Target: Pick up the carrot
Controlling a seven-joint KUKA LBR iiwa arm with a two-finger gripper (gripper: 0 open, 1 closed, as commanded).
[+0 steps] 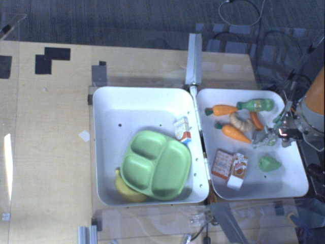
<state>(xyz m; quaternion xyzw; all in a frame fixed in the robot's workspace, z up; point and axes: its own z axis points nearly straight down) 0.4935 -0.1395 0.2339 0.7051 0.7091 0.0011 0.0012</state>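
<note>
In the camera view, the worktop (51,136) carries two white bins side by side. The right bin (299,187) holds the things of the task: one carrot (225,110) lies near the bin's far edge, toward its far left corner, and a second carrot (236,133) lies a little nearer, toward the middle of the bin. Between and beside them there is a pale, knobby piece (240,122) and a small orange piece (256,121), and a green bottle (256,105) lies along the far edge. A red and white carton (231,168) rests toward the near edge, and a small green object (269,163) near the right edge. The left bin (101,136) holds a green divided plate (158,164) with something yellow (123,188) under its near left corner. The end effector (270,136) is low inside the right bin, close to its right edge, just beside the tip of the second carrot; I cannot tell how far it is open, and no carrot is seen in it. I judge that the approach is made, but the grasp and the lift are not yet done.
</note>
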